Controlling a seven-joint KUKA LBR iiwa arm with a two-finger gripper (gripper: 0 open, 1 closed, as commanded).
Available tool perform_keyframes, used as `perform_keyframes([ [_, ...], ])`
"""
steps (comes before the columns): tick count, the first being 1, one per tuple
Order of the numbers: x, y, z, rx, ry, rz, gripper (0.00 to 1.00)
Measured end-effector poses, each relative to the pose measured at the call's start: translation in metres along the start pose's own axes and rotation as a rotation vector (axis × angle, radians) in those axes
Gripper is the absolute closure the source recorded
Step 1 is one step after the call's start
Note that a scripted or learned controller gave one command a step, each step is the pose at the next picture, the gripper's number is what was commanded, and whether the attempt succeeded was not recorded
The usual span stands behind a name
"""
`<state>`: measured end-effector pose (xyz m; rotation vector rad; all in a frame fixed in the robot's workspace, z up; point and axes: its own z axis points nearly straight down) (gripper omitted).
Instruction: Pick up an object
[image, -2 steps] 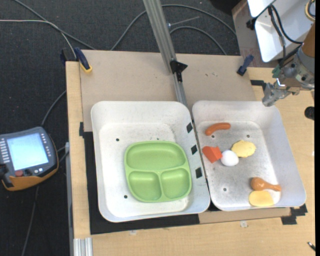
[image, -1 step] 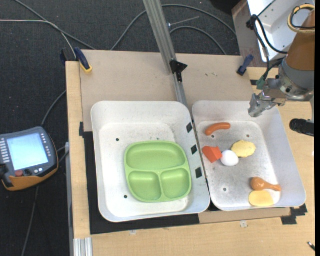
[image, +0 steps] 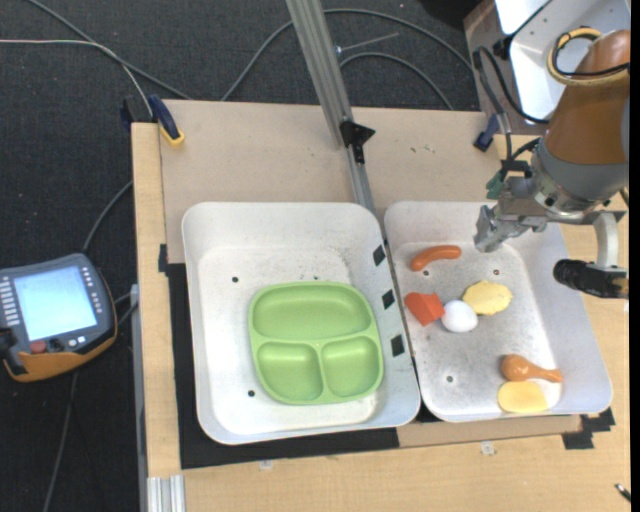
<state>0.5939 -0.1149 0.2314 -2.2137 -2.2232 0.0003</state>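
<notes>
At nine o'clock on the tabletop sits the left bin, carrying a green divided plate. In the right bin lie an orange sausage, a red piece, a white egg, a yellow lump and, toward five o'clock, a drumstick beside a yellow slice. The hand hovers at the bin's twelve o'clock edge (its opening I cannot tell), holding nothing visible. Best to descend onto the sausage at its seven o'clock, fingers straddling its narrow width.

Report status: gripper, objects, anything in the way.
Gripper above right bin's far edge, holding nothing visible. Sausage closest, egg beyond. Nothing between.
</notes>
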Motion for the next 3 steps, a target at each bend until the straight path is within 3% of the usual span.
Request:
perform_keyframes([
  [3, 0.156, -0.061, -0.016, 0.001, 0.001, -0.002, 1.00],
])
